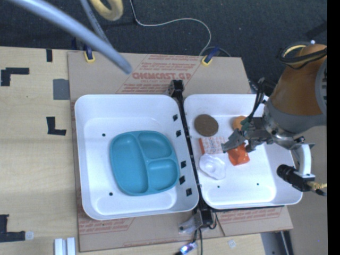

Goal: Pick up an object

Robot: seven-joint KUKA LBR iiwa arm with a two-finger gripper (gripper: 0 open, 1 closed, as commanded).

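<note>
An orange-red block [239,156] lies on the floor of the right bin [265,193], about midway across it and a little above the bin's centre line. The gripper [237,141] hangs directly over it: the dark fingers point down and to the left, and their tips come down at the block's upper left edge. Whether the tips touch the block, or only hover above it, cannot be told from this slant, and whether the fingers stand apart or together cannot be told either; nothing shows plainly between them.

Just above the gripper, near the bin's upper part, a small orange object [237,122] peeks out beside the wrist, partly hidden by it. Left of the block lies a flat card with red print [211,143], and above that card a round brown disc [206,125]. Below the card, near the bin's left wall, sits a crumpled clear plastic piece [213,167], close to the block but apart from it.

The grey arm with its orange band [296,92] reaches in from the right, over the bin's right rim.

The left bin [93,158] holds a teal divided plate [144,161] with three compartments, lying flat near its centre. Both bins rest on a printed cardboard sheet [154,73] on the bench.
</note>
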